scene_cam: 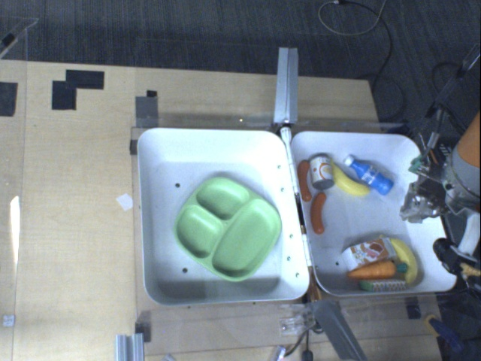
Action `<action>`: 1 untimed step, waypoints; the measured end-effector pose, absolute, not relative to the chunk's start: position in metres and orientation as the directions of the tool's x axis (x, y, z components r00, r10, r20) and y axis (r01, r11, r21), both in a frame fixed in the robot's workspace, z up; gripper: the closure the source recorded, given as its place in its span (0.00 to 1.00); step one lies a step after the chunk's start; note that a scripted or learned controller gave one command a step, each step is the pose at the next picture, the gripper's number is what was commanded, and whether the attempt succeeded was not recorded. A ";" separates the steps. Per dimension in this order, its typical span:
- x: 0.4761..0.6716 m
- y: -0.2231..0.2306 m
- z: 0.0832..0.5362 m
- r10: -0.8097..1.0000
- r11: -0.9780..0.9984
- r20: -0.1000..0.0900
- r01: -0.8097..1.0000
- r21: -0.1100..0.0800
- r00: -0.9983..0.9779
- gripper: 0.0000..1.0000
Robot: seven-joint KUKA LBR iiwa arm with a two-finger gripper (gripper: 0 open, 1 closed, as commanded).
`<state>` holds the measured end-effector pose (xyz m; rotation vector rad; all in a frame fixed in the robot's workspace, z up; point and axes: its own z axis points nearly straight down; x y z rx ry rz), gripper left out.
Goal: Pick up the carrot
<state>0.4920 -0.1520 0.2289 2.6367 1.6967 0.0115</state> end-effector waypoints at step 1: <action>0.494 -0.151 0.239 0.914 -0.406 0.003 0.914 0.012 0.406 1.00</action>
